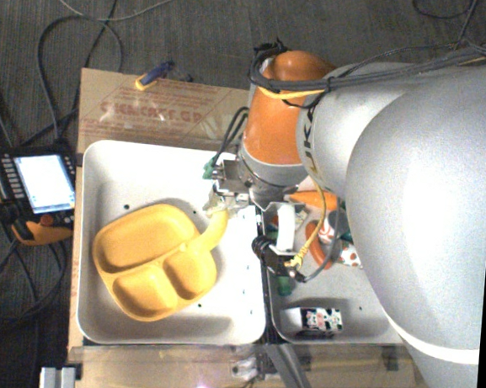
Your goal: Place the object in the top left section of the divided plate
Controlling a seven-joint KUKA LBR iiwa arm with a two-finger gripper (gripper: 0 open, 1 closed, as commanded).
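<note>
A yellow divided plate [107,253] lies in the left bin [135,167], with one large section toward the upper left and two smaller ones toward the lower right. My gripper [224,199] hangs under the orange wrist band, just above the plate's upper right rim. It is shut on a yellow banana-shaped object [214,229]. The object points down and left from the fingers, and its lower end reaches the plate's rim beside the right small section.
The right bin [333,319] holds orange items [322,206], a small green piece [284,285] and a black-and-white box [321,320], mostly under the arm. A teach pendant [37,184] lies left of the bench. Brown cardboard [161,114] lies behind the left bin.
</note>
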